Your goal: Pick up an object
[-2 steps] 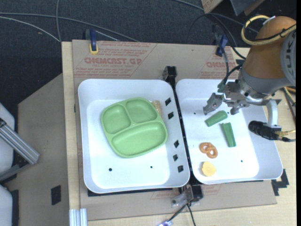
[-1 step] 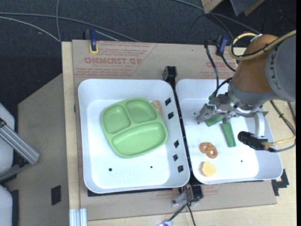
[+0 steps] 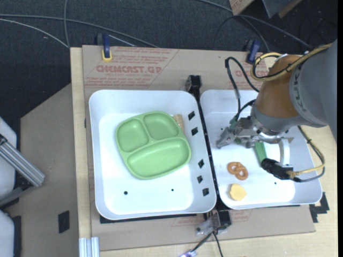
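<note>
Pretzel (image 3: 237, 169) lies in the right bin (image 3: 214, 103), toward its 6 o'clock side, with a yellow piece (image 3: 238, 192) just beside it at its 6 o'clock. A green stick (image 3: 260, 151) lies near the pretzel at its 2 o'clock, partly under the arm. The left bin (image 3: 102, 106) carries a green plate (image 3: 153, 144) with three compartments, and a small tan piece (image 3: 178, 121) touches the plate's rim at 1 o'clock.

The jaws (image 3: 231, 137) hang over the right bin at about 11 o'clock from the pretzel, apart from it. Nothing is visible between them, but from this angle I cannot tell how far open they stand.

Any of the three small things in the right bin would serve; the pretzel looks like the nearest free one. To do this well, I judge the arm should shift toward 5 o'clock until centred over the pretzel, open wide enough to span it, and descend straight down. The risk is nudging the yellow piece or clipping the stick, so the approach should stay vertical and close slowly.
</note>
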{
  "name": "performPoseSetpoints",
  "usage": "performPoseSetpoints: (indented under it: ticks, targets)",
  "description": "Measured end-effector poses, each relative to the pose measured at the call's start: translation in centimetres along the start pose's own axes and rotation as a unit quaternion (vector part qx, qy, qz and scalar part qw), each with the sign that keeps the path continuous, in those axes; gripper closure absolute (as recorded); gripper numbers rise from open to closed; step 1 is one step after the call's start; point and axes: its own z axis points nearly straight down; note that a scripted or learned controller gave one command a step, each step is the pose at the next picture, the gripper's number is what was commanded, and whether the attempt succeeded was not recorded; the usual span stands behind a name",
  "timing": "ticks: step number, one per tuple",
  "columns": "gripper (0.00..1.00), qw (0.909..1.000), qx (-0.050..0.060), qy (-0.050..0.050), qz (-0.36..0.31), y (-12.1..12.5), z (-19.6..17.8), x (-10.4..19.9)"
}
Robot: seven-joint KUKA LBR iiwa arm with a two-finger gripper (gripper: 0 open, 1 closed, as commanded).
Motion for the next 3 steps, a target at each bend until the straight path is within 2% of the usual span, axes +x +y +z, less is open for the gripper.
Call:
performPoseSetpoints:
  ticks: [1, 2, 3]
  targets:
    - [1.0, 1.0, -0.003, 0.0, 0.0, 0.2, -1.4, 0.0]
    - [1.0, 1.0, -0.005, -0.001, 0.0, -0.3, -7.6, -0.3]
    - [1.0, 1.0, -0.007, -0.001, -0.001, 0.4, -12.7, 0.5]
